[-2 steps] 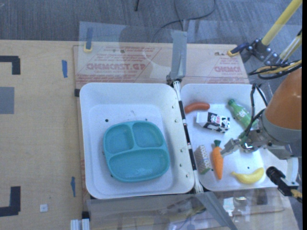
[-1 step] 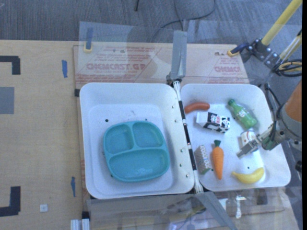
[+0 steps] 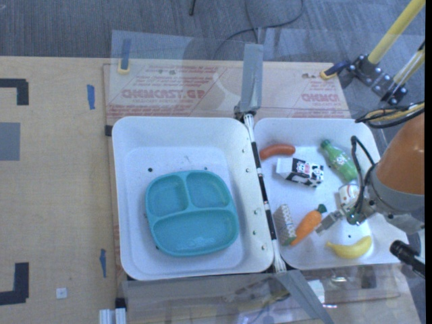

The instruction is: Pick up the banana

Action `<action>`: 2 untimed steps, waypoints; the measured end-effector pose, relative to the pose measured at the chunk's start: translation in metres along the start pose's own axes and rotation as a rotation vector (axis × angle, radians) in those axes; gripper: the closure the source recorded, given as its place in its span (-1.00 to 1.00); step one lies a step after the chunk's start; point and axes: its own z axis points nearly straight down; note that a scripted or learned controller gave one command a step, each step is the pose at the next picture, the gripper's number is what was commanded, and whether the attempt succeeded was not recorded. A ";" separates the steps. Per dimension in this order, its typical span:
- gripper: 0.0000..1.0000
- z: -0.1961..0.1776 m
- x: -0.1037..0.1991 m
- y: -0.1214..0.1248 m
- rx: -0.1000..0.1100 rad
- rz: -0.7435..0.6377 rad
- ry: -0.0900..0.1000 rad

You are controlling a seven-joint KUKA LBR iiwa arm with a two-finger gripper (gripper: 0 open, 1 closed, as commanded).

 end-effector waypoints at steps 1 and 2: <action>-1.00 -0.020 -0.059 -0.026 -0.003 -0.177 -0.004; -1.00 0.024 -0.062 -0.025 -0.005 -0.322 -0.005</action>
